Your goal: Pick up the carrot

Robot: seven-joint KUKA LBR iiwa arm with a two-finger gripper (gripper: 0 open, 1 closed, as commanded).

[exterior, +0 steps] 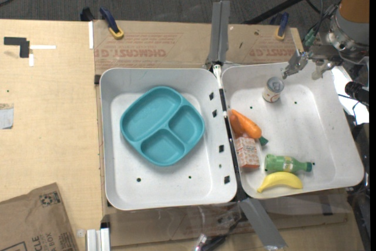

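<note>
- The carrot [245,124] lies at the left edge of the right bin [329,126], touching the small carton [247,153].
- The gripper [306,62] hovers open and empty at the far right corner.
- Approach step, I'd say: swing left and nearer, then descend.

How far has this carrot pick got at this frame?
Done: nothing yet. The carrot lies in the right bin, against its left wall, above the small carton. In hand: the gripper sits open over the bin's back edge, near the can, holding nothing. Left: reach across to the carrot, grasp, lift.
</note>
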